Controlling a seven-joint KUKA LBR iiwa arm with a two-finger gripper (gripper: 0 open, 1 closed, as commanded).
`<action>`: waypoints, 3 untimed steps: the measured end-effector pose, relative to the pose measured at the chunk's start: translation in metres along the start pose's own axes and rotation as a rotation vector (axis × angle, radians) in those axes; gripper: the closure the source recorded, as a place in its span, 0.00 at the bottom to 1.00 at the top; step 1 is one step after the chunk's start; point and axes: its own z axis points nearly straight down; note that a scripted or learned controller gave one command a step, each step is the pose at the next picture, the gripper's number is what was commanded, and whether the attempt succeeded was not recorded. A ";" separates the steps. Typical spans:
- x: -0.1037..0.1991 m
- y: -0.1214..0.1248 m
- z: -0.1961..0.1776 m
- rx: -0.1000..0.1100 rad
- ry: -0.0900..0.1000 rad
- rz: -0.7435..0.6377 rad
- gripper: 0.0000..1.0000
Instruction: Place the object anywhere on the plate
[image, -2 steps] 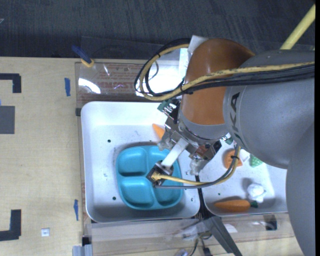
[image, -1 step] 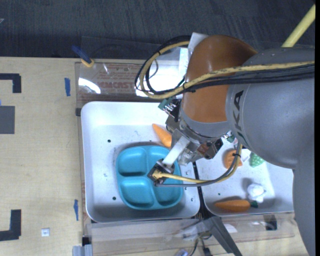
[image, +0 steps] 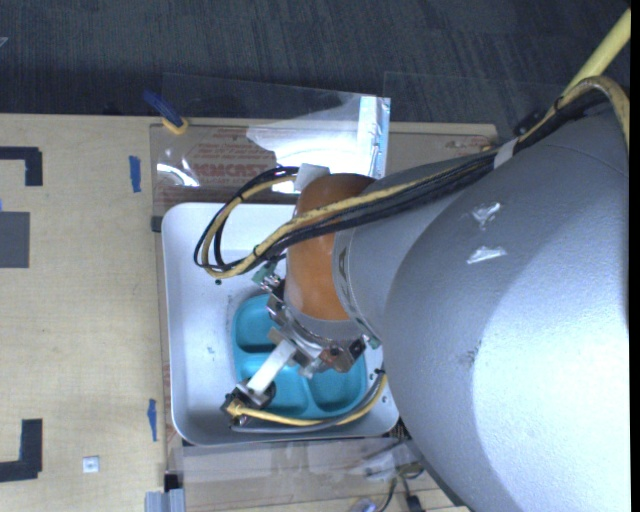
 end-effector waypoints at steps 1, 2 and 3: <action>-0.040 0.044 0.038 0.000 0.005 -0.105 1.00; -0.068 0.073 0.034 0.001 0.007 -0.115 1.00; -0.057 0.066 0.028 0.001 0.029 -0.132 0.00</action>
